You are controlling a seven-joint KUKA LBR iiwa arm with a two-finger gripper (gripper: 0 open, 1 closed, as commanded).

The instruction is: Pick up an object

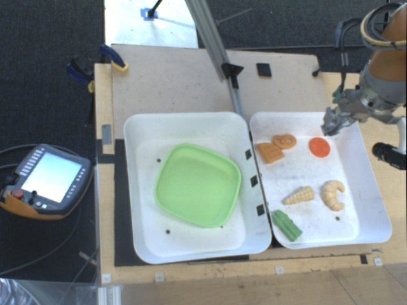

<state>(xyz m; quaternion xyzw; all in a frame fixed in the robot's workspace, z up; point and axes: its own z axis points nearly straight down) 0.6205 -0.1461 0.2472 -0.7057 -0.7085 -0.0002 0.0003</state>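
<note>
camera view: looked down on both bins, arm entering from right.
gripper (pixel 332 124): hovered over the upper edge of the right bin (pixel 375 189), just above the red disc (pixel 320 147); nothing seen between the fingers, open or closed impossible to tell.
objects: red disc nearest; pretzel (pixel 284 141) and orange wedge (pixel 269 152) to its left; cone (pixel 299 196), croissant (pixel 334 194), green block (pixel 286 225) lower down.
left bin (pixel 143 170): held a green plate (pixel 198 184).
risk: flat disc probably hard to pinch, likely to slide away; bin wall close, possible collision.

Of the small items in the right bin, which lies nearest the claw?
The round red-orange disc, just below-left of the claw. The pretzel, croissant, cone and green block lie farther away.
</note>
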